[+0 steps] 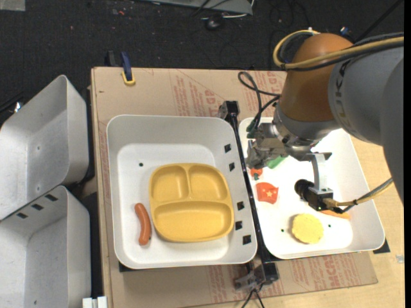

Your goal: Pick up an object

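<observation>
My gripper (259, 158) hangs low over the left side of the right bin (359, 172), under the orange band and grey wrist. A green piece (277, 162) and a small orange piece (256, 171) lie right beside its tip, partly hidden by it. A red piece (267, 192) sits just in front of the gripper. A yellow round object (307, 228) lies near the bin's front, and an orange strip (338, 213) is to its right. Nothing can be seen held.
The left bin (122, 172) holds a yellow divided plate (191, 202) and a brown sausage (143, 224) to its left. A black divider with clips (243, 185) runs between the bins. A black part on a metal bracket (311, 192) hangs over the right bin.
</observation>
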